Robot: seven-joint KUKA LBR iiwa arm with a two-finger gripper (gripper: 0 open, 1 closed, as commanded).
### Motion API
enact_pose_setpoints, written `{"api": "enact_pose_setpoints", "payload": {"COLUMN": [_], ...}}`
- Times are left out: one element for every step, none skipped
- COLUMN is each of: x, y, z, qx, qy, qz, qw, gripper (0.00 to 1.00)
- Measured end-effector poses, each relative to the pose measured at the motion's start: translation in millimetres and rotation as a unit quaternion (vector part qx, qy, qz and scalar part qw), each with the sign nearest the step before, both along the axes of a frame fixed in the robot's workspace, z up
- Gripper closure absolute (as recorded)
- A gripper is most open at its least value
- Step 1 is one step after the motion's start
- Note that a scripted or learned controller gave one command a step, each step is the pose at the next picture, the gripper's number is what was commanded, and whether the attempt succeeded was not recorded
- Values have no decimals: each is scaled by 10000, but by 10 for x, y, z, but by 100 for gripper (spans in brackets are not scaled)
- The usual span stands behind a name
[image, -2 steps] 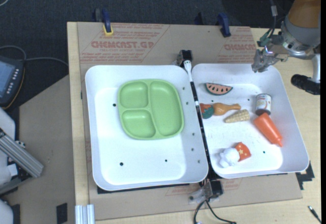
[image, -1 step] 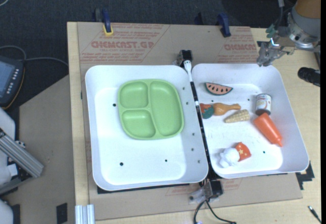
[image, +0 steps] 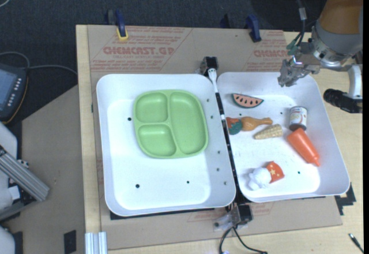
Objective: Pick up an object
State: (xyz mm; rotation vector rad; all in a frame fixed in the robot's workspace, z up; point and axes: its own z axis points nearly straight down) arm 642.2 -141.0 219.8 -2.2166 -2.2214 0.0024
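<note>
Overhead, the gripper (image: 287, 77) hung at about one o'clock over the right bin (image: 328, 172), near its far rim; whether its fingers stood apart or together could not be told, and nothing showed between them. Below it lay the toys: a watermelon slice (image: 247, 100) at eleven o'clock in that bin, a small jar (image: 297, 115) toward three with a carrot (image: 303, 145) just beside it at four, a corn cob (image: 269, 131) near the middle, and a red-and-white piece (image: 266, 174) at six. The left bin (image: 115, 178) held a green divided plate (image: 171, 123).
</note>
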Motion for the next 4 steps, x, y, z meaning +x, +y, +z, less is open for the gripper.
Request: {"api": "enact_pose_setpoints", "payload": {"x": [-293,-614,-759,-764], "y": [406,803,877,1044], "z": [127,-31,72,132], "qx": [3,1,0,-4], "qy": [-6,6,-6,-27], "qz": [7,1,-4,2], "qw": [10000,10000,10000,10000], "gripper": [100,100,100,100]}}
